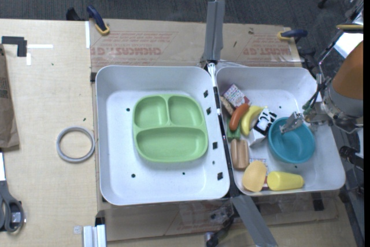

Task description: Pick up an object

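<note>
Now end effector (293, 122) over blue bowl (292, 142), right bin (324, 165)

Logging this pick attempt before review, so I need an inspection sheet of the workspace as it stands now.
Surface: bench bearing two white bins.
Job's things: right bin holds a blue bowl, banana, yellow cup, carrot and other toy food.
Clutter: green divided plate in left bin; tape ring and scissors on the bench.
Grippers: gripper at the bowl's rim; finger state unclear.
Cables: nothing seen.
Surroundings: cardboard sheet held by clamps; dark carpet beyond.
</note>
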Motion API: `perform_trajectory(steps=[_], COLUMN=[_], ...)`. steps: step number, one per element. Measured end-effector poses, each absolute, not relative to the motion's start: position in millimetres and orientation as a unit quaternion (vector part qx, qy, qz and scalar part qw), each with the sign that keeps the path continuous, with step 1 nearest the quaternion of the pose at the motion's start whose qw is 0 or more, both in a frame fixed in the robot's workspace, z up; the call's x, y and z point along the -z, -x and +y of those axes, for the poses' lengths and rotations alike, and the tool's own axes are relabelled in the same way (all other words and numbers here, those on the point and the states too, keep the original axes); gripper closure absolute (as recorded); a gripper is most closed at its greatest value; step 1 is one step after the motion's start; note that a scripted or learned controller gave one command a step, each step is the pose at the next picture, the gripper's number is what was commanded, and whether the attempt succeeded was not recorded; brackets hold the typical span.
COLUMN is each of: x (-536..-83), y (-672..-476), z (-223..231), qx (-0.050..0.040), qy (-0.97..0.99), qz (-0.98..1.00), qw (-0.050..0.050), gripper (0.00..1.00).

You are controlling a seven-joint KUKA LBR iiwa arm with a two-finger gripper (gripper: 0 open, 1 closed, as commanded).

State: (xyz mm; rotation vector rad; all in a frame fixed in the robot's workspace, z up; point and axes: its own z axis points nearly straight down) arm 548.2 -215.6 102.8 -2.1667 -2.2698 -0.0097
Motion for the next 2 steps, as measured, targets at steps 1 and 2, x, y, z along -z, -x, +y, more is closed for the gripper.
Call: perform_trajectory(steps=[1, 2], x=[-91, -102], y=[-565.0, -565.4], z=[-215, -218], qx=[0.0024, 0.0008], qy=[0.639, 0.640], qz=[-0.769, -0.769], qw=[0.003, 0.000], gripper=[0.00, 1.00])
